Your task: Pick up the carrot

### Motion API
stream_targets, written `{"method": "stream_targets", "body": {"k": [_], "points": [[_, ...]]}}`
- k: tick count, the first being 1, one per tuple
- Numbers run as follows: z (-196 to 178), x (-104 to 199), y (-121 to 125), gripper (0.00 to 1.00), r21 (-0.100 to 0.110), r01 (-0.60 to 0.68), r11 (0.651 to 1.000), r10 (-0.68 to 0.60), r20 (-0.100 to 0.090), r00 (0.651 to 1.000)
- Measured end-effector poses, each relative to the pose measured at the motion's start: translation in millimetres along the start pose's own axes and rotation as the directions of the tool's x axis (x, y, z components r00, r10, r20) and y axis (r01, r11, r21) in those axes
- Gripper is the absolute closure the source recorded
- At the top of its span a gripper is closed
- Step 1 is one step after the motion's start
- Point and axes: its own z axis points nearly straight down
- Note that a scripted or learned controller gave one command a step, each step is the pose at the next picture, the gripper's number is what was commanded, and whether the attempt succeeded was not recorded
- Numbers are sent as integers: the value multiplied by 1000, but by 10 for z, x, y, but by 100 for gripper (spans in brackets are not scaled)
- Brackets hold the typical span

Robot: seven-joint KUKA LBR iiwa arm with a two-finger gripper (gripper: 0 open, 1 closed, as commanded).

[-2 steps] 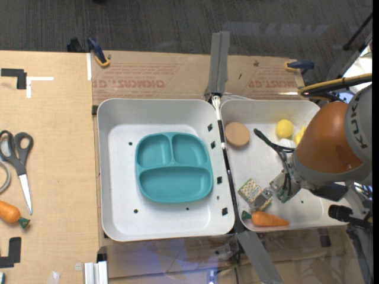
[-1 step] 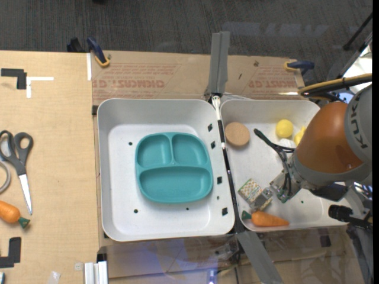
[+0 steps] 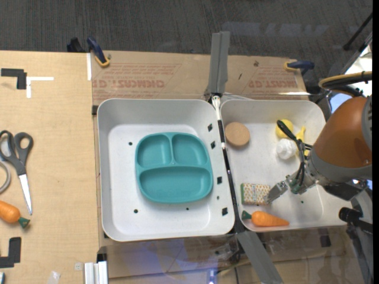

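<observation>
Claw [image 3: 277, 191] is low in the right bin [image 3: 260, 108], lower right of frame, beside the sponge [image 3: 256, 193]. Can't tell its state from here. Carrot [image 3: 267, 219] lies just below it on the bin floor, so I'd say nothing's picked up yet.

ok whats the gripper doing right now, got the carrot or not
Two-finger gripper: cannot tell if open or shut; nothing visibly between its fingers. It sits above the small orange carrot in the right white bin.
</observation>
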Motion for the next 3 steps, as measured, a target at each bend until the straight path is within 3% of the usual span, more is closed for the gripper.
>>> {"method": "stream_targets", "body": {"k": [1,2,3], "points": [[-85,-1,8,100,1,4,1000,-4,0,1000],[-555,-363,-159,100,-2,408,913,-408,3,913],[-1601,-601,-267,100,-2,282,959,-282,4,959]]}}
